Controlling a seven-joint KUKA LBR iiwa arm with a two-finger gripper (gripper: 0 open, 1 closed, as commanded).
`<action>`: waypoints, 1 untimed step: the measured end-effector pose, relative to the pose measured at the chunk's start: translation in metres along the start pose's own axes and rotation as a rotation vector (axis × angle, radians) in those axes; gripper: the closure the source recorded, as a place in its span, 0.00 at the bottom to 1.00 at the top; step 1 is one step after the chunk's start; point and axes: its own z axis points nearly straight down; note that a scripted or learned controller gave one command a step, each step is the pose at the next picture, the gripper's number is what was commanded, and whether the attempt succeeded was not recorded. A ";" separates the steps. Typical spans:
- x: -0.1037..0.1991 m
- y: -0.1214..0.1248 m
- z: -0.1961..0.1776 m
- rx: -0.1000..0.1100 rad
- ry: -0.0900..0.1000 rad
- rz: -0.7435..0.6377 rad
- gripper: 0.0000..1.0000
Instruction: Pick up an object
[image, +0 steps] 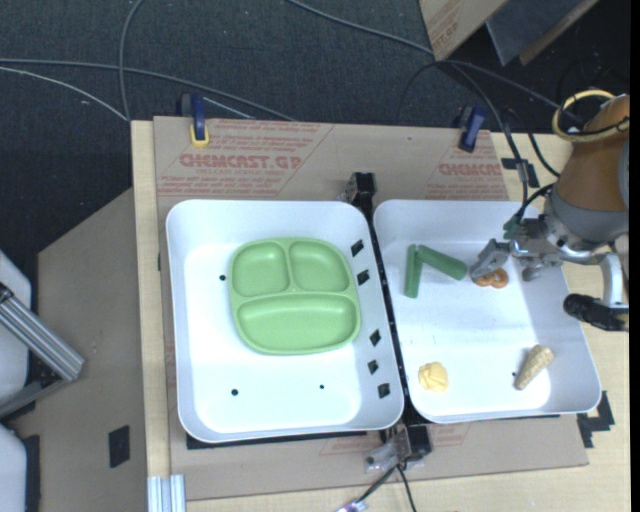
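In the right bin (470, 330), my gripper (493, 266) hangs low at the far right side, directly over a small orange object (491, 281) and touching or nearly touching it. Just left of it lies a green L-shaped piece (423, 266). Near the front of the same bin sit a small yellow lump (433, 376) and, to its right, a beige corn-like piece (533, 366). The arm's orange band (594, 175) and grey wrist come in from the right.
The left bin (200, 380) holds a green divided plate (294, 295) at its middle. A black divider with clips (378, 300) separates the bins. Blue clamps (199, 115) stand at the bench's back edge, and cables run across the floor behind.
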 end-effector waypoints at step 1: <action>0.001 0.000 0.044 -0.001 0.000 -0.001 0.00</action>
